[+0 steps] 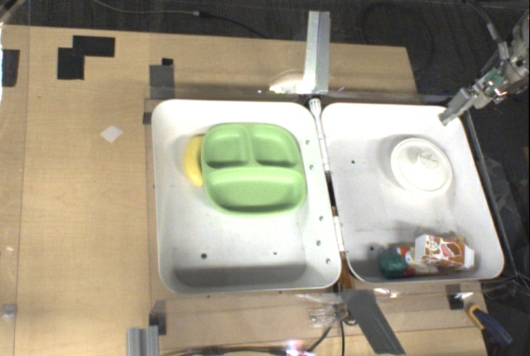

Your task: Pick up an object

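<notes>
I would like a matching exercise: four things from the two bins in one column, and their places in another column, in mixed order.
Things:
1. green divided plate
2. yellow object
3. white round lid
4. small carton

Places:
A. right bin, near front edge
B. left bin, partly under the plate's left side
C. right bin, toward the back
D. left bin, middle

Pairs: 1-D, 2-B, 3-C, 4-A
</notes>
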